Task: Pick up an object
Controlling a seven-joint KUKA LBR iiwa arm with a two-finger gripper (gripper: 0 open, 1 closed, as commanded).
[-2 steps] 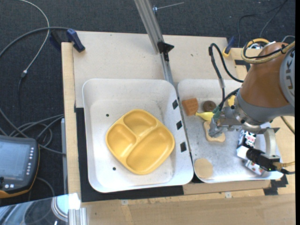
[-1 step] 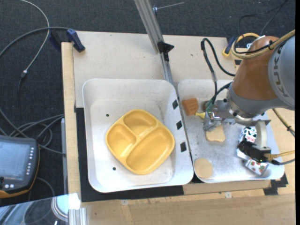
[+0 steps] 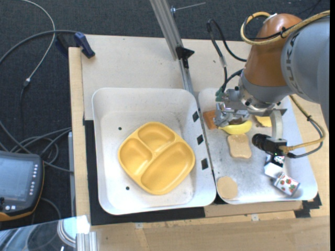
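Gripper (image 3: 229, 115) sits low in the right bin (image 3: 309, 184), over a yellow banana-like piece (image 3: 238, 127); finger state cannot be told; risk: closing off-centre could skid it toward the toast slice (image 3: 239, 147) at six o'clock, yielding an empty grasp.

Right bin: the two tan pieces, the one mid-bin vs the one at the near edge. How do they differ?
The mid-bin tan piece is squarish, like a bread slice; the near-edge tan piece is round. The squarish one lies just below the gripper, touching a yellow item; the round one lies apart, by the bin's front wall. Both lie flat, similar tan.
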